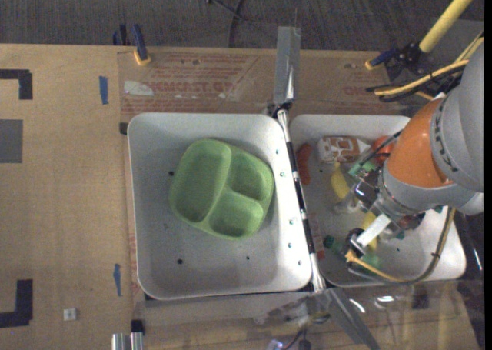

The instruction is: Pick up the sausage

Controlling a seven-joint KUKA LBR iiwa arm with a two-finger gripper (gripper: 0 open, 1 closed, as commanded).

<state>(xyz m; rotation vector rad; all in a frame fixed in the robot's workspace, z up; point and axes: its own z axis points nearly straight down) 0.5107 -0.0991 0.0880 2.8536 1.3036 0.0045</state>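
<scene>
The sausage (304, 162) is a short reddish-orange link lying along the left wall of the right bin (453, 264), near its far corner. My gripper (356, 193) hangs over the middle of that bin, to the right of the sausage and a little nearer the front, apart from it. It sits just beside a yellow piece (339, 183). The wrist and its orange band (413, 158) cover the bin's right part.
A green divided plate (223, 187) lies in the left bin (154, 264). In the right bin are a white packet (343, 148), an orange item (382, 143) at the far side and small green pieces (330, 245) near the front.
</scene>
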